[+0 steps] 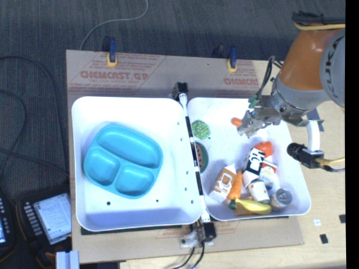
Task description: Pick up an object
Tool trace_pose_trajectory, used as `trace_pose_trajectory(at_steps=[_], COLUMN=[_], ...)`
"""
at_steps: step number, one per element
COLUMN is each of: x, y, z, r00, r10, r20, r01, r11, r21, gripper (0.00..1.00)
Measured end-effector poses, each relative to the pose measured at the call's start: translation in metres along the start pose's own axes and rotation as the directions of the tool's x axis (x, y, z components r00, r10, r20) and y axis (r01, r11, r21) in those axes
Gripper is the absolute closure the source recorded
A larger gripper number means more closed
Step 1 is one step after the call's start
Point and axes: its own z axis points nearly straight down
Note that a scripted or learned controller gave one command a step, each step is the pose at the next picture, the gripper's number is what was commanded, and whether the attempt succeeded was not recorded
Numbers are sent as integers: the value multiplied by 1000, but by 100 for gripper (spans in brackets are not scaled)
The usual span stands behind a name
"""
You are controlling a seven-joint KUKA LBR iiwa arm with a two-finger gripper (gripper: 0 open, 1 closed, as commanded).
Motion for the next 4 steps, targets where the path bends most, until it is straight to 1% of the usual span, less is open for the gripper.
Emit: trace_pose_trajectory(at_steps=[1,2,3,4], x=[-96,-95,-48,-1], y=[68,69,34,-26], z=[44,44,156,153], r00=[1000,1000,1000,1000], r10=[1,0,-1,4], r20=[1,0,-1,6], r01=[-1,0,1,-4], r11=[1000,1000,1000,1000], r21=[2,1,-3,-15], gripper=[100,0,0,0])
